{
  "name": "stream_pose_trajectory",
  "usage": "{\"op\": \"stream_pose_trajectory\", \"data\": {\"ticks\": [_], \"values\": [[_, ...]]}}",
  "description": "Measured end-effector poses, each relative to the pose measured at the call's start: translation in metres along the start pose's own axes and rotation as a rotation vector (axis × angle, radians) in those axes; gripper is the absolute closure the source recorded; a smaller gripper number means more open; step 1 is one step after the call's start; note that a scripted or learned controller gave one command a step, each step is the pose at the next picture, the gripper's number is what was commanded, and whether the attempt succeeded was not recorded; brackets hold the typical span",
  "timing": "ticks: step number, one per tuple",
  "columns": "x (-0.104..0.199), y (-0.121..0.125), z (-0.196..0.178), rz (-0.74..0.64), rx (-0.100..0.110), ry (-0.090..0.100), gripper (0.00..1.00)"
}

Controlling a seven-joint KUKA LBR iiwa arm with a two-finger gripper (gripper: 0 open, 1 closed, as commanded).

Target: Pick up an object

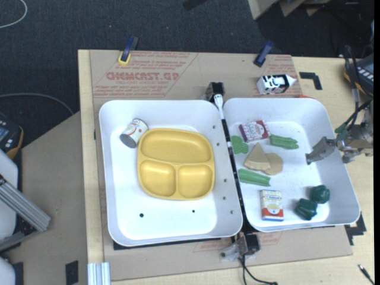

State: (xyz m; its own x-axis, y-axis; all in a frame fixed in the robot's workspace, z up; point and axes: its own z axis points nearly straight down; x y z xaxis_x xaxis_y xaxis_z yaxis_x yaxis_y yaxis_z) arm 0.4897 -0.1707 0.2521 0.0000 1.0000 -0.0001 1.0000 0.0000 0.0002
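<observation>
The right bin (332, 123) is the landmark. The tool (317, 152) hangs over that bin's right side, pointing left toward its middle; whether it is open or closed I cannot tell. Nothing shows in it. The likeliest pick, the tan wedge (264, 159), lies to the tool's left near the bin's middle, with bare white floor between them. Below the tool, near the bin's lower right corner, sit two dark green pieces (313, 202). The wooden surface (89, 159) also carries the left bin (113, 177), holding a yellow tray (176, 162). Dark carpet surrounds everything.

Even overhead light, soft shadows, slightly blurry; white bins (113, 159) bright.
</observation>
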Motion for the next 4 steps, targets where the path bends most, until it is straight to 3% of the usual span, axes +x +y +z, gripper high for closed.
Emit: {"op": "stream_pose_trajectory", "data": {"ticks": [3,4], "values": [[-0.005,0.003,0.162,0.001,0.007,0.003,0.0],[-0.004,0.002,0.168,0.001,0.004,0.003,0.0]]}}
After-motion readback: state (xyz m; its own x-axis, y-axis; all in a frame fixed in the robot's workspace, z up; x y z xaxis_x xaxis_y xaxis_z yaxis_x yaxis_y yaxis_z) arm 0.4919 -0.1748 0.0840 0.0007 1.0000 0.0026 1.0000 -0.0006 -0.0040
